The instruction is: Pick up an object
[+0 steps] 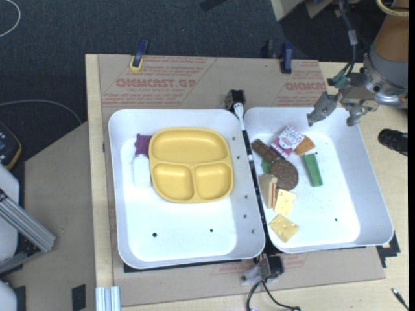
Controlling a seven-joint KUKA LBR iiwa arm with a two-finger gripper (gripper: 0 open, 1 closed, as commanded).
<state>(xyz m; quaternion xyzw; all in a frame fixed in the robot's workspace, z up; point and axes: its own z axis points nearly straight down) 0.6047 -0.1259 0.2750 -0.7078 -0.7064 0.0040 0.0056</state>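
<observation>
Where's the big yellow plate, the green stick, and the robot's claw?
yellow divided plate [191, 163], camera view, on its middle ridge.
green stick [314, 170], camera view, on its middle.
gripper [336, 114], camera view, midway between its fingertips.

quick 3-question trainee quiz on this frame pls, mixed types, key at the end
1. True or false: the yellow three-compartment plastic tray lies in the left white bin.
2. Which item lies nearest the right white bin's front edge? A) green stick B) yellow cheese wedge C) round brown patty
3. Fill in: the claw hovers over the right bin's ___ edge.

Key: 1 true; 2 B; 3 far
</observation>
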